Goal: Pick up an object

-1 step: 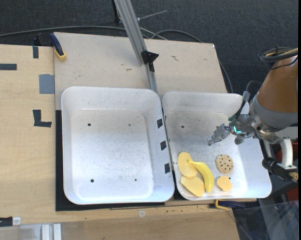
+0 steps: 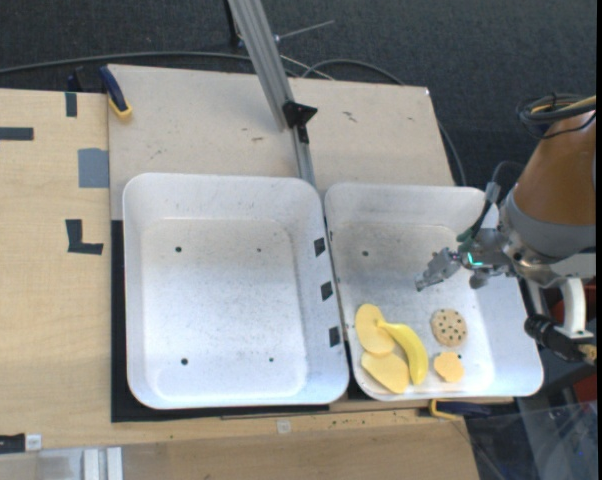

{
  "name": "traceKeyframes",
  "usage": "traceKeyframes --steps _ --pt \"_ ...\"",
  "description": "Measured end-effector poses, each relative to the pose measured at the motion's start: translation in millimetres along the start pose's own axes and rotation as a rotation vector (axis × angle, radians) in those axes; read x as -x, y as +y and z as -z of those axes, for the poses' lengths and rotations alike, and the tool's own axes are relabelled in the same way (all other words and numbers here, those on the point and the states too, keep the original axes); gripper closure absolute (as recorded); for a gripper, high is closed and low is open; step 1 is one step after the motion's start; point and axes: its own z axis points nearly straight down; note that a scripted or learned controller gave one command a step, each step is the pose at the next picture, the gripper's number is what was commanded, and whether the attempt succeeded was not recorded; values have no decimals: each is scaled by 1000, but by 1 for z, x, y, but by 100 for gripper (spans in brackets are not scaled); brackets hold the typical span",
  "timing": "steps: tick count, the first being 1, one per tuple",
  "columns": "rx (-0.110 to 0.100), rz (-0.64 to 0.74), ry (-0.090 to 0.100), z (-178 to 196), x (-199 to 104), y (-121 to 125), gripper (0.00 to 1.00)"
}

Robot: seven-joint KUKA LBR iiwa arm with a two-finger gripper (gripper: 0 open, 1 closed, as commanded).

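Note:
Several objects lie at the front of the right bin (image 2: 401, 213): a yellow banana (image 2: 409, 349), a yellow round piece (image 2: 372, 330), another yellow piece (image 2: 386, 372), a brown speckled cookie (image 2: 448, 326) and a small orange piece (image 2: 448, 368). My gripper (image 2: 453, 276) hangs over the right bin's middle right, just behind the cookie and apart from it. Its fingers stand open with nothing between them.
The left bin (image 2: 221, 288) adjoins the right one. A grey metal post (image 2: 266, 48) slants up from the bins' back seam. A blue and yellow clamp (image 2: 115, 93) sits on the board at the back left. Cables run behind the bench.

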Motion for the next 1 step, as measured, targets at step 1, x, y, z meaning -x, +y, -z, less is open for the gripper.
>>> traceKeyframes --steps 1 --pt "-5 0 1 -54 -10 4 0"
